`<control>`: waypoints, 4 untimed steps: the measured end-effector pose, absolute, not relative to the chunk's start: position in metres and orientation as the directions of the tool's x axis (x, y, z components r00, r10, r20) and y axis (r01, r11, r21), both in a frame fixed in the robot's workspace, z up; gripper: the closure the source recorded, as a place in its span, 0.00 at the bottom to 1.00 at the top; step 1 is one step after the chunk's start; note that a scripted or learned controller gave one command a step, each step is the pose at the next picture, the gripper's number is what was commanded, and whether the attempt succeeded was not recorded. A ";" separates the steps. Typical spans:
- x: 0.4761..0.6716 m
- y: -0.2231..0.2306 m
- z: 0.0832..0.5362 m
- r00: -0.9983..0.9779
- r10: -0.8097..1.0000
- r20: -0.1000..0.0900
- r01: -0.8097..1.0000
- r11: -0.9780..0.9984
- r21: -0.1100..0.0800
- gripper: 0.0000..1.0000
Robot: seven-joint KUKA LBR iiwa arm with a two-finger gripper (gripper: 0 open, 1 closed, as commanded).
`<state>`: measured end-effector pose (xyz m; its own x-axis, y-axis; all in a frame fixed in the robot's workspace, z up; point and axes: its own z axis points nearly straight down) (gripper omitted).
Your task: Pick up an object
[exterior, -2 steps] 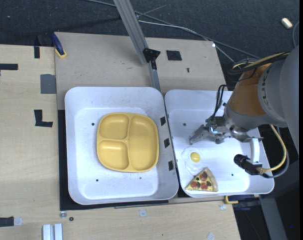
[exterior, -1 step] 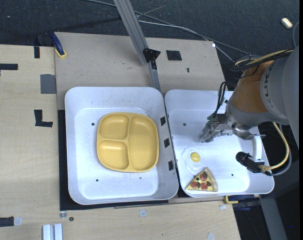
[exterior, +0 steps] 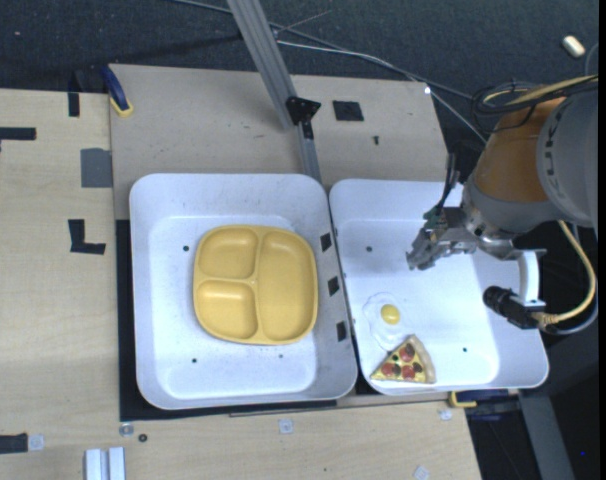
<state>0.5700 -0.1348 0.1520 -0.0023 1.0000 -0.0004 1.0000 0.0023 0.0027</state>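
Grey two-finger gripper (exterior: 420, 257) over right shallow white bin (exterior: 483, 358), nothing visibly held; finger spread: cannot tell. Candidate objects on bin floor nearer camera: white-and-yellow toy fried egg (exterior: 385, 315), toy pizza slice (exterior: 406, 362). Yellow sectioned plastic plate (exterior: 255, 284) in left bin. Judged: pick not done; descent, grasp, lift remain.

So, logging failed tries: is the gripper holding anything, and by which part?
Nothing held: the gripper hangs over bare floor of the right bin, apart from the fried egg.
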 end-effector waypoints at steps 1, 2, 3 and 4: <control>0.571 -0.129 0.214 -0.002 1.000 -0.001 1.000 0.002 0.005 1.00; 0.572 -0.129 0.267 -0.002 1.000 -0.001 1.000 0.002 0.005 1.00; 0.558 -0.074 0.251 -0.005 1.000 0.001 1.000 0.005 -0.003 1.00; 0.550 -0.020 0.234 -0.006 1.000 0.001 1.000 0.006 -0.004 1.00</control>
<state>0.5502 -0.0198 0.2341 -0.0061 1.0000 0.0013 1.0000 0.0061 -0.0039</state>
